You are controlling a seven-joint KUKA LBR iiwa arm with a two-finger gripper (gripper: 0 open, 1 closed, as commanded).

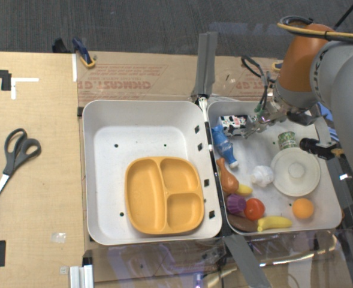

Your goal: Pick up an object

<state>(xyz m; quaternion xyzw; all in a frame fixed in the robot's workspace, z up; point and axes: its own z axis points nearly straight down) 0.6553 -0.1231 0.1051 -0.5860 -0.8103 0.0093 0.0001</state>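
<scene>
The right bin [331,221] holds several small items. A black-and-white toy [233,123] lies at its back left, with a blue bottle [222,144] just in front of it. My gripper [255,123] reaches down at the back of this bin. Its tip is right beside the black-and-white toy, on the toy's right. A green-and-white can [287,140] and a white bowl [296,171] sit on the right. A crumpled white piece [262,175], a brown pear-shaped item [227,176], a purple piece [236,204], a red tomato [255,209], a banana [274,222] and an orange [303,209] fill the front.
The left bin [104,137] holds a yellow divided plate [164,194]. Scissors [14,155] lie on the wooden bench at the far left. A blue clip [83,51] sits at the back. A grey post [206,65] stands between the bins at the back.
</scene>
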